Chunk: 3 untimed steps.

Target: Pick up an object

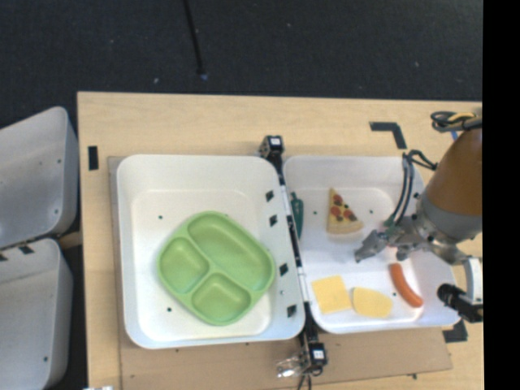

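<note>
The right bin (382,175) holds a pizza slice (344,212) at its middle back, and a square yellow cheese slice (331,293) next to a rounder yellow cheese piece (371,301) at the front. A red sausage (405,285) lies at the front right. My gripper (379,254) hangs over the bin's bare floor between the pizza slice and the sausage. It is open, its fingers are spread, and nothing lies between them. The grey arm with its orange band (459,177) comes in from the right.
The left bin (130,218) carries a green divided plate (215,266). A small dark green object (297,214) lies against the right bin's left wall. The bins sit on a wooden bench (203,124), and white chairs stand at the far left.
</note>
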### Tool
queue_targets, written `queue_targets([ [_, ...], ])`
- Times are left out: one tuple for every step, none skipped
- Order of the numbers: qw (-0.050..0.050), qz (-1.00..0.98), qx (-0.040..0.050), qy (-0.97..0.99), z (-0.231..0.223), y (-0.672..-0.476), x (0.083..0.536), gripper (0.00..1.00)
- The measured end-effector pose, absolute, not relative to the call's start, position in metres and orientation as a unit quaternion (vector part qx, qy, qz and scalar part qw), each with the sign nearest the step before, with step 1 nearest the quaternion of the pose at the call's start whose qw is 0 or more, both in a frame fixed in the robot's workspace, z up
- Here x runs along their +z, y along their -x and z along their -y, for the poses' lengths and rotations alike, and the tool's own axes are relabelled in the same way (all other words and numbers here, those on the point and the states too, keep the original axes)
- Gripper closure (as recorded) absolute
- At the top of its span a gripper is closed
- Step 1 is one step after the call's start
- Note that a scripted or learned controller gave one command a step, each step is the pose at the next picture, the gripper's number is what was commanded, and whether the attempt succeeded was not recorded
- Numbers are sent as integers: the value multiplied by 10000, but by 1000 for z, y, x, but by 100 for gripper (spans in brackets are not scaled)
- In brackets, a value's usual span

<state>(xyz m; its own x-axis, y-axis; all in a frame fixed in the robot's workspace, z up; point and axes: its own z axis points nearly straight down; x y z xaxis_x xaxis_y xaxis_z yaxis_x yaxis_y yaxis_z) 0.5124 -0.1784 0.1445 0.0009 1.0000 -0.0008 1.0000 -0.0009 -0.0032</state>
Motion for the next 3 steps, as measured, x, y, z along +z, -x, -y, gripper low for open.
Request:
queue_targets([
  [6, 7066, 13, 7077, 179, -512, 98, 0],
  [-17, 7045, -8, 7097, 180, -513, 111, 100],
  [-28, 7080, -12, 7062, 179, -512, 174, 100],
])
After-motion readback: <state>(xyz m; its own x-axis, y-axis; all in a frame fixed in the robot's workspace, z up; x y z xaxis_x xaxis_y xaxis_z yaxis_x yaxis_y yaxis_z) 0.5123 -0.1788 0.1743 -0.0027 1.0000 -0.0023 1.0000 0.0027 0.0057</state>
